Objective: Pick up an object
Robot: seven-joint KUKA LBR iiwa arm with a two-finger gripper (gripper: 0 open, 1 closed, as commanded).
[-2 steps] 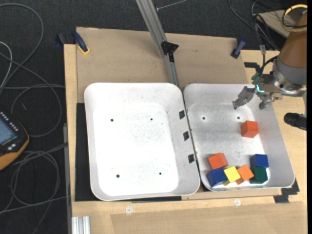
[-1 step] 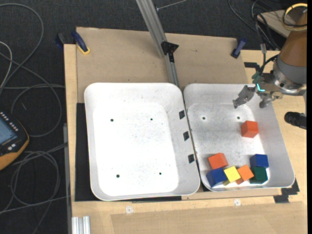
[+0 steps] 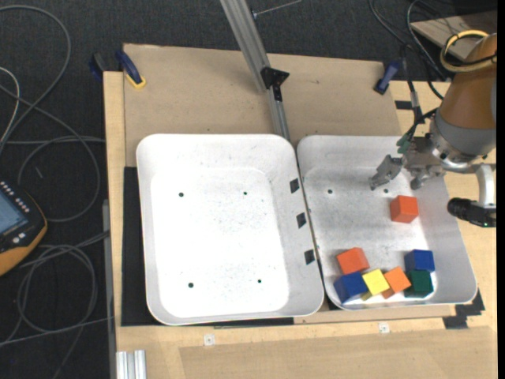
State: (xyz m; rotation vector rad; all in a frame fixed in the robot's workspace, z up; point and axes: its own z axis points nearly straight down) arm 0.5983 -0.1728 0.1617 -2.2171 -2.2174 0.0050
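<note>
The gripper (image 3: 401,174) hovers with fingers apart and empty just above the lone orange block (image 3: 404,208), likely light, rigid, best pinched across opposite flat faces.

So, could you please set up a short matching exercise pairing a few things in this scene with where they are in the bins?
Things:
1. lone orange block
2. yellow block
3. green block
4. gripper

Places:
A. in the cluster, between a blue block and an orange one
B. above the right bin, near its far end
C. by itself, mid right bin
D. near corner of the right bin, beside its right wall

Pairs: 1-C, 2-A, 3-D, 4-B
</note>
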